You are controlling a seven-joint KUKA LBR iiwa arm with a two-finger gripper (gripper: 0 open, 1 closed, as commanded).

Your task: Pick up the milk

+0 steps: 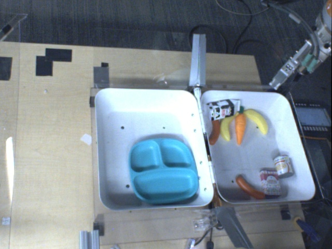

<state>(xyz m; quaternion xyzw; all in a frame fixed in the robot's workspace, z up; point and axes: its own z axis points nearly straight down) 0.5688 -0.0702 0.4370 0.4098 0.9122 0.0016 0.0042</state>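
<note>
Milk (222, 109): right bin's (298, 139) far-left corner (touching a banana (226, 129))
End effector (287, 72): beyond the bin, grip state unreadable

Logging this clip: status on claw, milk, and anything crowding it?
Claw above right bin's far corner, carrying nothing. Milk at bin's far-left corner. Carrot, banana crowd beside it.
</note>
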